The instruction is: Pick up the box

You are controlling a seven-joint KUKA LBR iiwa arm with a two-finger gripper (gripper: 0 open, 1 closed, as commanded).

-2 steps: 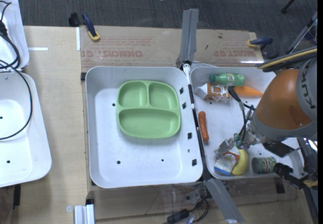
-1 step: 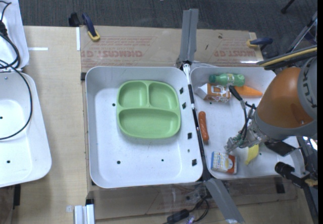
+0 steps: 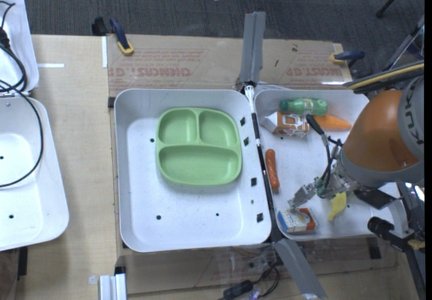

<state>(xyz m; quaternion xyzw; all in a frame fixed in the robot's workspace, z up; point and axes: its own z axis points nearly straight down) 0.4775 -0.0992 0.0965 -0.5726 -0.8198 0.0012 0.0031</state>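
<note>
A small flat box (image 3: 298,220) with a blue edge and a red-and-white face lies at the front left corner of the right bin (image 3: 378,231). My gripper (image 3: 307,193) hangs just above and behind it, reaching in from the right under the orange band of the arm (image 3: 381,133); nothing visibly hangs from it. A second, orange-brown carton (image 3: 293,125) lies at the back of the same bin.
The right bin also holds a green bottle (image 3: 304,105), a carrot (image 3: 332,123), a red sausage (image 3: 271,169) and a yellow banana (image 3: 337,205) beside the gripper. A green divided plate (image 3: 199,146) sits in the left bin (image 3: 135,211).
</note>
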